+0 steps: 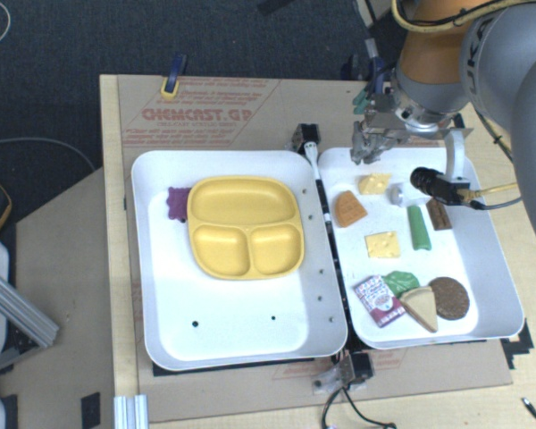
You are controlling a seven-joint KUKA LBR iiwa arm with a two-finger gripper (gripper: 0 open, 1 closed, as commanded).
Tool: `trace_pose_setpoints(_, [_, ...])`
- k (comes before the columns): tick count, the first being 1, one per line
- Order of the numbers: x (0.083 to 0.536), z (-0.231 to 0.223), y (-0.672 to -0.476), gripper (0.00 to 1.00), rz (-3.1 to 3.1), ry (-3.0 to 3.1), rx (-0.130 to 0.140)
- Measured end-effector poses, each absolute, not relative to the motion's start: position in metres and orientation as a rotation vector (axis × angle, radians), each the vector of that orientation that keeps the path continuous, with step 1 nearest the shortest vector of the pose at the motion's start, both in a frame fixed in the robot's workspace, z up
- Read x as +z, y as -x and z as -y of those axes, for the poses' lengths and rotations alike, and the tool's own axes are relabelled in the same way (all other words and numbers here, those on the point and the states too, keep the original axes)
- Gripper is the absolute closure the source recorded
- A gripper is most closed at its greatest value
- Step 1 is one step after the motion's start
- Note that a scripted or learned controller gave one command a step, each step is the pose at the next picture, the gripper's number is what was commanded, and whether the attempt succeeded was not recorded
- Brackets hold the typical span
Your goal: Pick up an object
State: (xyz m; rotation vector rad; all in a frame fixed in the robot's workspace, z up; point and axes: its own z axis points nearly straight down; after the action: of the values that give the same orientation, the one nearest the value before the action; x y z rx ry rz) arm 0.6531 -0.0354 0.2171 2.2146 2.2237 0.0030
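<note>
Two smooth white bins sit side by side, the right bin scattered with small food pieces, the tool hovering over its far-left corner, fingers apparently slightly parted, gripping nothing.

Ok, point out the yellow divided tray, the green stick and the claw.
yellow divided tray [246,225]: camera view, on the ridge between its compartments.
green stick [418,226]: camera view, on the middle of its length.
claw [368,153]: camera view, at its tips above the right bin's far edge.
</note>
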Motion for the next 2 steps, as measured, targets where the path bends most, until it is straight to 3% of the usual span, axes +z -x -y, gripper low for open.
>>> trace_pose_setpoints(1, [0.2303, 0.0316, -0.6567, 1.00, -2.221, -2.217, 0.004])
trace_pose_setpoints(2, [0.2227, 0.0237, -0.6470, 1.00, -2.224, -2.222, -0.004])
